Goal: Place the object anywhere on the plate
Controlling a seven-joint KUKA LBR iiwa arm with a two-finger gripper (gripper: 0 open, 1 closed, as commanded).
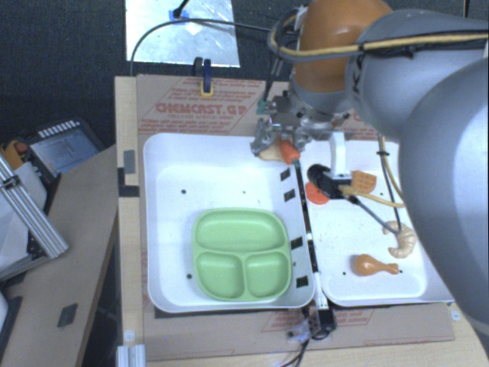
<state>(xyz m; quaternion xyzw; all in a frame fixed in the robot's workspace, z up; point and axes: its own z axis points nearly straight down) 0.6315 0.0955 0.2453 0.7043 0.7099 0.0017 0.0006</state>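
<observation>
We see the gripper (276, 145) near the left bin's (164, 228) far right corner, pinching an orange carrot (289, 153) with a pale piece beside it. The green plate (241, 252) sits well apart, toward the bin's near edge.

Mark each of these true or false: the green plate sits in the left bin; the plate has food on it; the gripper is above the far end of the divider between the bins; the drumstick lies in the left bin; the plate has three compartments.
1. The green plate sits in the left bin. True.
2. The plate has food on it. False: its compartments hold nothing.
3. The gripper is above the far end of the divider between the bins. True.
4. The drumstick lies in the left bin. False: it lies in the right bin.
5. The plate has three compartments. True.
</observation>
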